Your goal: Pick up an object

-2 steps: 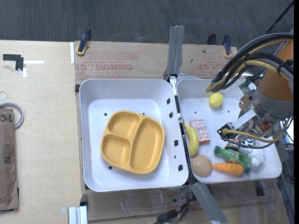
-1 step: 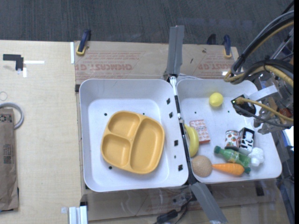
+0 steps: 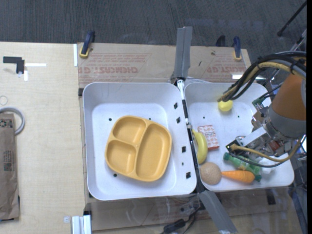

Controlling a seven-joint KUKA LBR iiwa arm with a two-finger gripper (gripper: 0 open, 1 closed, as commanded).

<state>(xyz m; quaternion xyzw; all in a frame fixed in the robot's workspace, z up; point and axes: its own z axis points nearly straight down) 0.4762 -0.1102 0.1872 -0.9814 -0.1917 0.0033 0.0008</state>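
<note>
Smooth tapered orange carrot [image 3: 238, 176], leafy-green top.

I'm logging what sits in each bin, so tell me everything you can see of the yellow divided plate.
The yellow divided plate looks like smooth matte plastic, rounded-square, with raised ridges splitting it into three compartments: two smaller ones on its left and one large one on its right. It lies flat, right side up and turned slightly askew, near the middle of the left bin. It rests on the bin floor, and nothing else touches it.
</note>
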